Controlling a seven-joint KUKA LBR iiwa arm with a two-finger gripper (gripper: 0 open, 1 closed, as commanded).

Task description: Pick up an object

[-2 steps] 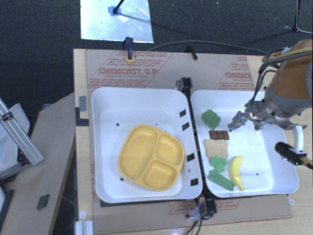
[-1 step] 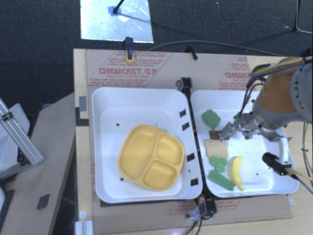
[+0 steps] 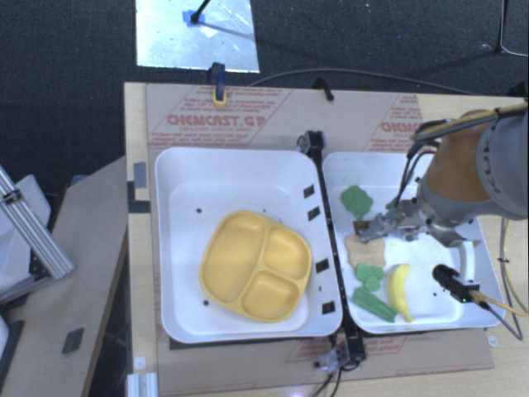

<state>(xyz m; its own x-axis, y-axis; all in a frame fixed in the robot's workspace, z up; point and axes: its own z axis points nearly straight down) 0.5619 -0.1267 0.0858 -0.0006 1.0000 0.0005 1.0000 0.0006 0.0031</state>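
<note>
My gripper point(image 3: 372, 227) hangs low over the right bin point(image 3: 388, 165), at the middle of its left half. Just below it lies a tan flat piece point(image 3: 369, 254). A green leafy piece point(image 3: 357, 198) lies just beyond the gripper. Toward the bin's front are a small green lump point(image 3: 370, 276), a long green pod point(image 3: 374, 304) and a yellow banana point(image 3: 400, 291). I see nothing held in the gripper.
The left bin point(image 3: 190, 180) holds a yellow divided plate point(image 3: 256, 265). A black divider rail point(image 3: 324, 222) runs between the two bins. The grey and orange arm point(image 3: 467, 172) covers the right bin's far right side.
</note>
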